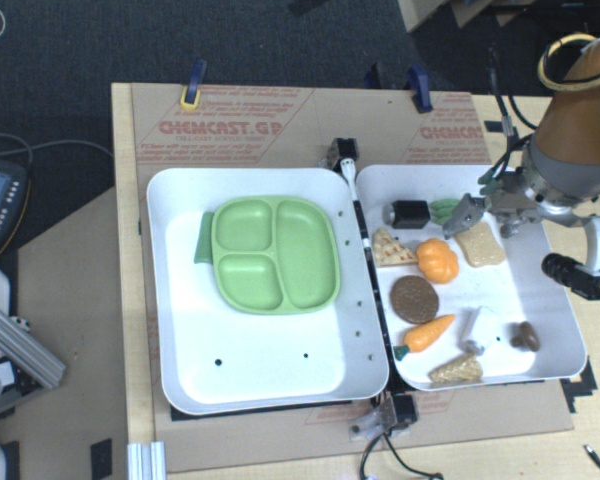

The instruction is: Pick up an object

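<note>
Gripper [485, 211] low over the right bin [563, 353], far side; whether it is open or closed cannot be told. Tan cracker [479, 246] just beneath it. Small orange pumpkin [437, 260] near, toward the left bin [175, 298]. Brown disc [415, 298] and carrot [428, 333] farther, toward the bin's near rim.

From where I reach in, I read red print on the brown board [280, 118] under my two bins: "CHEMCAST G.B" above the left bin, repeated partly above the right one. The smaller red lines around it are too blurred to read.
</note>
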You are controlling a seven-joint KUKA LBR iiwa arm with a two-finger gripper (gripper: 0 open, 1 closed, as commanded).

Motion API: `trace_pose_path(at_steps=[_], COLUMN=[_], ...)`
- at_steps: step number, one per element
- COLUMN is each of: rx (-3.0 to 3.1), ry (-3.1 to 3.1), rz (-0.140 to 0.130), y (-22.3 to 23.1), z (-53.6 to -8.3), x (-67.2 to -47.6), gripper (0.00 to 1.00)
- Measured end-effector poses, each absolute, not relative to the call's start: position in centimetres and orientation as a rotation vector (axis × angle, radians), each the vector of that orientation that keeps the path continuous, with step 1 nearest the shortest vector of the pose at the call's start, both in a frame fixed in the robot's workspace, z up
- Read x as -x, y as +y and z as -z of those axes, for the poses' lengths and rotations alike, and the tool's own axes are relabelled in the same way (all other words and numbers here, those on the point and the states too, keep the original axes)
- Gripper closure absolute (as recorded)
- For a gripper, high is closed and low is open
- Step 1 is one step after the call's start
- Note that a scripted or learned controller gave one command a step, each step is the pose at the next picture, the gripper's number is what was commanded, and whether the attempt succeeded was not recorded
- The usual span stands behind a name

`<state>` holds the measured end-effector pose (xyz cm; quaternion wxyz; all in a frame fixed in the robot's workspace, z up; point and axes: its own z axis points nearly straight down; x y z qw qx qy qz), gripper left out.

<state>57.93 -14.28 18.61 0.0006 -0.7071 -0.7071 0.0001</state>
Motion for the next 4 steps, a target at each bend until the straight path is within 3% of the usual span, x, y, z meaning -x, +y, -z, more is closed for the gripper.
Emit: trace_pose_path(at_steps=[2,3,4], rx=[2.22,2.229,2.223], ry=[-2.222,-2.228,-2.227], rz=[-0.001,0.004,0.005], y=[-14.9,-15.1,-14.3], z=[-8.3,-9.8,-15.9], x=[-58.5,-58.8,-59.1], gripper=[0.0,1.0,1.0])
